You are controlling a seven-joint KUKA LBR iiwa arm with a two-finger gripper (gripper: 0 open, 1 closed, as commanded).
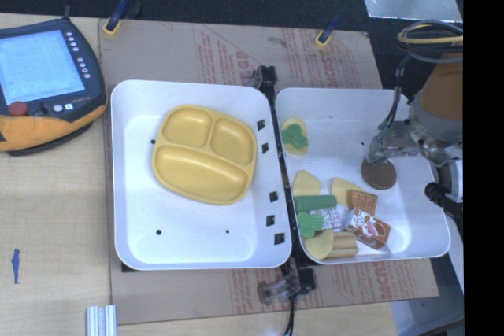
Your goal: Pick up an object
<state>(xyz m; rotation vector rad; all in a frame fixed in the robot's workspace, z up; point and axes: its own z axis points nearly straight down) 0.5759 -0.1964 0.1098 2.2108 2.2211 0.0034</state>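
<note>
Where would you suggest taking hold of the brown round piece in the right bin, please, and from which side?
Probably from straight above, across its width. The brown round piece lies flat on the right bin's floor, apart from the toy food pile, so its edges look free. The gripper sits right by it already, at its upper edge.

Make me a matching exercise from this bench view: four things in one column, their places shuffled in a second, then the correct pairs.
Things:
1. yellow divided plate
2. brown disc
3. tablet-like controller
4. blue clamp

Places:
A. right bin, near the tool
B. on the bench, left of both bins
C. left bin
D. on the cardboard's far left corner

Pairs: 1-C, 2-A, 3-B, 4-D
</note>
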